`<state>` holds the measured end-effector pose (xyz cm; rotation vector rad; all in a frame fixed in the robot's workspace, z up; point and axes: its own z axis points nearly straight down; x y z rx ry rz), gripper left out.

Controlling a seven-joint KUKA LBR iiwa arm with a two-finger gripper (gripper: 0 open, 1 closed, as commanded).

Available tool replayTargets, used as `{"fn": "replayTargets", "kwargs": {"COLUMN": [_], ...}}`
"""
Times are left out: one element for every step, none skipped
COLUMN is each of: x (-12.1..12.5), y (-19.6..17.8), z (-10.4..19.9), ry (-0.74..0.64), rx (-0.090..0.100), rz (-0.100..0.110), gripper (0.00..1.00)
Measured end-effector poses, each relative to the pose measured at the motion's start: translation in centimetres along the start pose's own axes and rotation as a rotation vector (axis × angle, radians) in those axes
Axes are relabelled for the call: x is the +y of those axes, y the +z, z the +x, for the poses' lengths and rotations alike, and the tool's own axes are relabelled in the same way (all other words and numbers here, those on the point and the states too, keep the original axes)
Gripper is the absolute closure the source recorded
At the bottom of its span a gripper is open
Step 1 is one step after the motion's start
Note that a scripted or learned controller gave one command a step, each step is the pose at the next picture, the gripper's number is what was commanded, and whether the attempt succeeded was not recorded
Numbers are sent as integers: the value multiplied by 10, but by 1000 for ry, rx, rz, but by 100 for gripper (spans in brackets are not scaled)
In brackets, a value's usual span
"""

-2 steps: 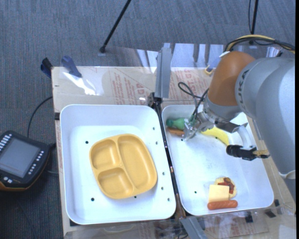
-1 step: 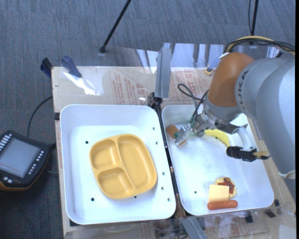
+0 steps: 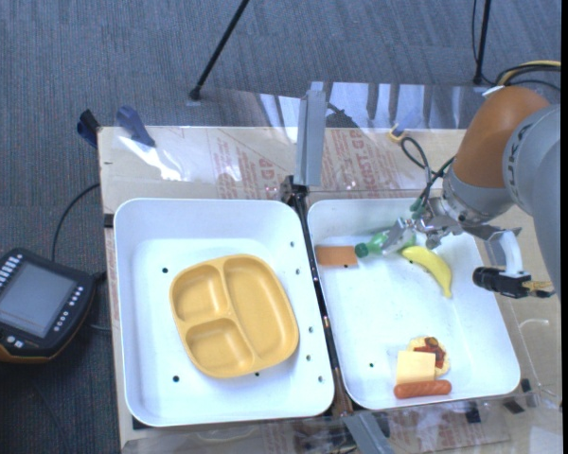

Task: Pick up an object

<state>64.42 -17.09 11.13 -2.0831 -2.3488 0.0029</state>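
In the right bin lie a yellow banana, a green and clear bottle-like object, a flat orange-brown block, a yellow cheese-sandwich toy and a sausage. My gripper hangs low over the bin's far side. It is just above the banana's upper end and right of the green object. I see nothing clearly held in it.
The left bin holds a yellow divided plate. A grey post stands behind the gap between the bins. A black and white part juts from the arm over the right bin's right rim. A teach pendant lies left of the bench.
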Motion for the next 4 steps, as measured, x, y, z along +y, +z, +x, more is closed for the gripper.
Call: {"fn": "replayTargets", "kwargs": {"x": [-26,-26,1,-6], "y": [27,21,-78,-68], "z": [-33,-33,-17,-14], "ry": [98,90,194,-44], "rx": [9,6,-1,2], "rz": [1,6,-7,3], "gripper": [0,100,100,100]}}
